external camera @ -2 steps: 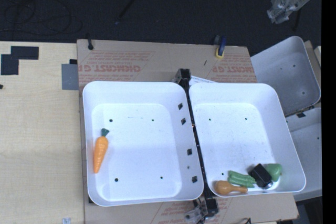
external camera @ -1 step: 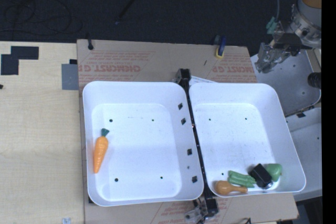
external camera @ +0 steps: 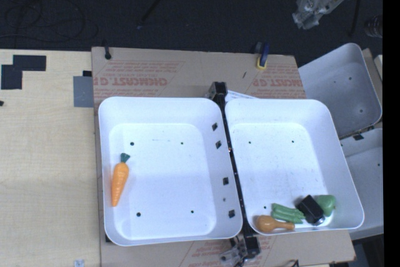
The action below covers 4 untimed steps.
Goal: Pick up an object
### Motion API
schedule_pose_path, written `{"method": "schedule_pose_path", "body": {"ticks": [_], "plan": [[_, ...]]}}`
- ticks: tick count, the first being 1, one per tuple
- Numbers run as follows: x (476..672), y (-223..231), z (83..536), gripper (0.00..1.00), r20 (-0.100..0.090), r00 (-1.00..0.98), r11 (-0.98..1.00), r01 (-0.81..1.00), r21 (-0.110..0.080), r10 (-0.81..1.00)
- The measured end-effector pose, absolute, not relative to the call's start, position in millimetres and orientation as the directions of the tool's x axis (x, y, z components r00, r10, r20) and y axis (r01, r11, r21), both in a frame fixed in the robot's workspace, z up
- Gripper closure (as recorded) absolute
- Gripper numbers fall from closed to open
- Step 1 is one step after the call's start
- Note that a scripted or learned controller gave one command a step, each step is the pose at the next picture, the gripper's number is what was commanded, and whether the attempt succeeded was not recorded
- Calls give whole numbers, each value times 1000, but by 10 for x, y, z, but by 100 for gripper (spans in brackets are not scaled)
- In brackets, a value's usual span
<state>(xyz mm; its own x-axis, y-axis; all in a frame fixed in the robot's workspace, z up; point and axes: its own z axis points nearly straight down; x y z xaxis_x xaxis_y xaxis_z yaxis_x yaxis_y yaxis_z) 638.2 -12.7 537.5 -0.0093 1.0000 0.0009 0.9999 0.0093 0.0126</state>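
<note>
An orange toy carrot (external camera: pixel 119 181) with a green top lies by the left wall of the left bin (external camera: pixel 159 108). In the right bin (external camera: pixel 281 108), at its near right corner, sit a green pod-shaped toy (external camera: pixel 286 213), a black block (external camera: pixel 310 209), a green rounded piece (external camera: pixel 326 202) and an orange-brown pear-shaped toy (external camera: pixel 271 224), all bunched together. My gripper (external camera: pixel 307 12) hangs high at the top right, above the dark floor beyond the bench and far from both bins, with nothing visible in it.
The bins stand on a cardboard sheet (external camera: pixel 187 72) over a light wooden bench. A grey metal panel (external camera: pixel 347 87) leans just right of the right bin. A blue-and-yellow clamp (external camera: pixel 263 54) sits at the cardboard's far edge.
</note>
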Motion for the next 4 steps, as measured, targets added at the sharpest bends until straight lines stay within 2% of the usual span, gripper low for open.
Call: {"method": "schedule_pose_path", "body": {"ticks": [1,2,3,4], "plan": [[6398,-51,1762,100,0,0,0,1000,-20,1000],[6458,-330,3648,100,-3,3,-3,1000,17,1000],[6039,-751,3299,100,-1,4,-4,1000,-7,1000],[5958,244,4102,100,3,-11,11,1000,6,1000]]}}
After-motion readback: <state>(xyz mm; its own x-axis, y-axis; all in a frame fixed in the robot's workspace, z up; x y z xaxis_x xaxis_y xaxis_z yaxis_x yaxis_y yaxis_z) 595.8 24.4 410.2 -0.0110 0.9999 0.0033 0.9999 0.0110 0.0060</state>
